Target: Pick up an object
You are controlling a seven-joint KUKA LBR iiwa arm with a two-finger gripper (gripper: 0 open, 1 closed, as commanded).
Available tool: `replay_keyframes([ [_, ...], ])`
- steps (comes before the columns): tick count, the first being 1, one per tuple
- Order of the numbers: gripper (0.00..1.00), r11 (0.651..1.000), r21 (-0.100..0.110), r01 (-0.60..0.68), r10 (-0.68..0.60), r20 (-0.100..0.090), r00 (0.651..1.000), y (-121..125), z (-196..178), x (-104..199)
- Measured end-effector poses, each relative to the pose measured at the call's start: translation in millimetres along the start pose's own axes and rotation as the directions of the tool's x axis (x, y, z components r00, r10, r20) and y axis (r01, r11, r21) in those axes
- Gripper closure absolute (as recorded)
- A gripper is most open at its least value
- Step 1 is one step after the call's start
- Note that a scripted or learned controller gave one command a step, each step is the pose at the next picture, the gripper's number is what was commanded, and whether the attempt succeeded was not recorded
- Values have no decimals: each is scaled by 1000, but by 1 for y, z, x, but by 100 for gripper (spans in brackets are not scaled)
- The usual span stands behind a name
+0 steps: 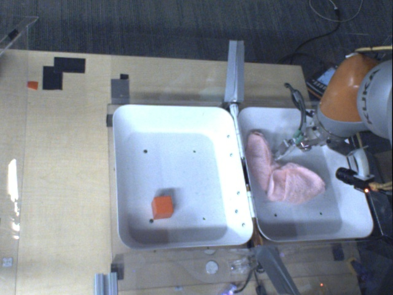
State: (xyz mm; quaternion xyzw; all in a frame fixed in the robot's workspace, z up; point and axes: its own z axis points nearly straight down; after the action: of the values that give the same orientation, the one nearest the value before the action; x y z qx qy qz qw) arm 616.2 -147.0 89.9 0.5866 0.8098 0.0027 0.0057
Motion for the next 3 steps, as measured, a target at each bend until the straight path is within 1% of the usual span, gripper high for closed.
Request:
replay_keyframes([
  [1, 0, 985, 1, 173, -173, -2, 985, 25, -16, 54],
  [3, 0, 987, 2, 158, -158, -3, 987, 29, -11, 51],
])
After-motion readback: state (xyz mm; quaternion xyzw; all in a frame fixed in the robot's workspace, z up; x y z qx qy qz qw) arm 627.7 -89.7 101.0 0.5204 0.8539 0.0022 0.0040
